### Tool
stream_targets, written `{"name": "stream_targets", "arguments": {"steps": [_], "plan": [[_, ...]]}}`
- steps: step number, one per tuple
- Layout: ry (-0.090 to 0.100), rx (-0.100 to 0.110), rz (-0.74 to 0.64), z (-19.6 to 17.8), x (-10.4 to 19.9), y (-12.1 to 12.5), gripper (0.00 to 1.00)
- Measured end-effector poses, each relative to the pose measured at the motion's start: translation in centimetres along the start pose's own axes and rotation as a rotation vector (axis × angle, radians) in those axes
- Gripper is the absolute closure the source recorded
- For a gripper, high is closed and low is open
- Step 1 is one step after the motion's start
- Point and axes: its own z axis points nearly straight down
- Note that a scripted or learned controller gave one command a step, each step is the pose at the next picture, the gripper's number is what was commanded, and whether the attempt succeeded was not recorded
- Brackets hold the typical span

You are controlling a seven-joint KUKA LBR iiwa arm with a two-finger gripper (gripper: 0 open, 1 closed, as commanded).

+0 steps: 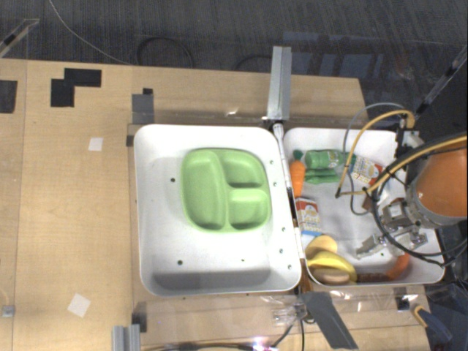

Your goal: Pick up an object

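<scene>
The right bin [380, 141] holds several small objects. A green bottle [322, 159] lies at its back, with an orange carrot [297, 175] beside it on the left. A red and white carton [308, 215] sits along the left wall. A yellow banana [329, 258] lies in the front left corner. A small printed packet [363, 170] rests near the back right. My gripper [380, 241] hangs low over the front right of this bin, just above a red-orange item [399, 266]. I see nothing held in it.
The left bin [157, 218] holds a green divided plate [224, 189]. A metal post [278, 86] stands behind the wall between the bins. Yellow and black cables [365, 145] loop over the right bin's back. Wooden bench stretches to the left.
</scene>
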Motion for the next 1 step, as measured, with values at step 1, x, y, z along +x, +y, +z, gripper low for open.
{"name": "stream_targets", "arguments": {"steps": [1], "plan": [[-0.002, 0.005, 0.002, -0.97, -0.15, -0.33, 1.00]]}}
